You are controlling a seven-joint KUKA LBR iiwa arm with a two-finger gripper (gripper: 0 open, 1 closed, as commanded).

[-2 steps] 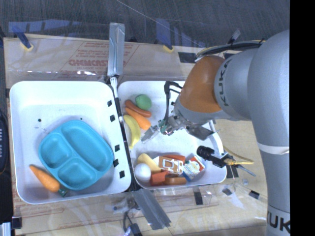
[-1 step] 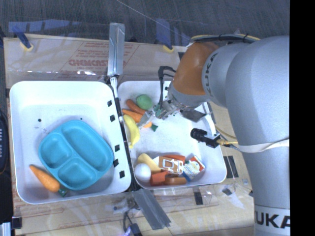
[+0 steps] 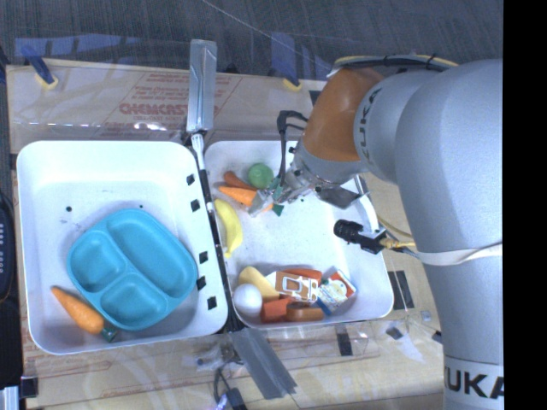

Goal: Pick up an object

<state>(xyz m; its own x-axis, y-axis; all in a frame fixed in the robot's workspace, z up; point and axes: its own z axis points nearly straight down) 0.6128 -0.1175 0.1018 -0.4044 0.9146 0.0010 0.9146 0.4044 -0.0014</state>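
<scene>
Arm is reaching in over the right bin (image 3: 376, 301) with the gripper (image 3: 275, 199) low, near that bin's far left corner. Landmark for this entry: the green ball (image 3: 261, 175) at the far end of the right bin. The gripper is sitting just beside the ball, on its near right side, and its tip is overlapping the end of an orange carrot (image 3: 237, 194) that is lying just nearer the camera than the ball. Whether the fingers are parted or closed I cannot tell from here; the wrist is covering them, and nothing is visibly clamped between them. The carrot is looking as if it is resting on the bin floor, not lifted. A second orange piece (image 3: 233, 179) is lying just left of the ball. A yellow banana (image 3: 228, 227) is lying nearer than the ball, along the bin's left wall. Well nearer the camera than the ball, a cluster is sitting against the near wall: a white egg (image 3: 248, 298), a printed carton (image 3: 301, 285) and reddish pieces. Well to the left of the ball, the left bin (image 3: 51, 165) is holding a blue divided plate (image 3: 132, 267) and another carrot (image 3: 77, 309). Judgement: the approach is looking done and the grasp is being attempted; a confirmed grip and the lift are remaining.
</scene>
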